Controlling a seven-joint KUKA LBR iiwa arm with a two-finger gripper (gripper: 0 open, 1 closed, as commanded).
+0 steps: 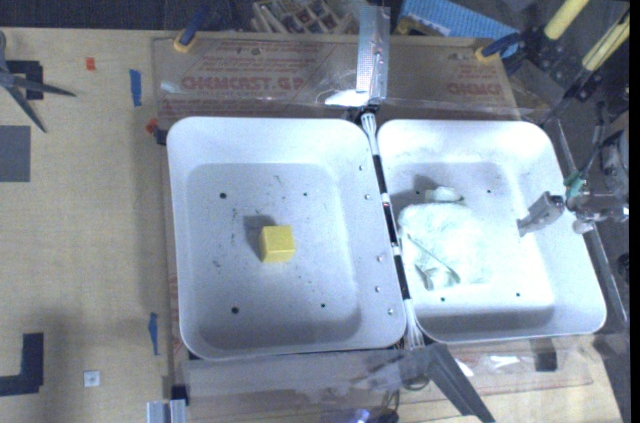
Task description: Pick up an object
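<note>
A small yellow block (278, 243) lies near the middle of the left bin (200, 151). In the right bin (520, 151) a crumpled white, partly see-through bundle (447, 237) sits against the left wall, with a small pale piece (441, 195) just behind it. My gripper (538, 214) hangs at the right bin's right side, over the bin floor near the rim. It is well apart from the white bundle and far from the yellow block. Nothing shows in its grasp.
A metal divider (373, 61) stands upright behind the bins where they meet. Clamps (188, 31) hold a clear panel at the back. Cables and metal framing (600, 171) crowd the right edge. Bare wooden bench (70, 241) lies to the left.
</note>
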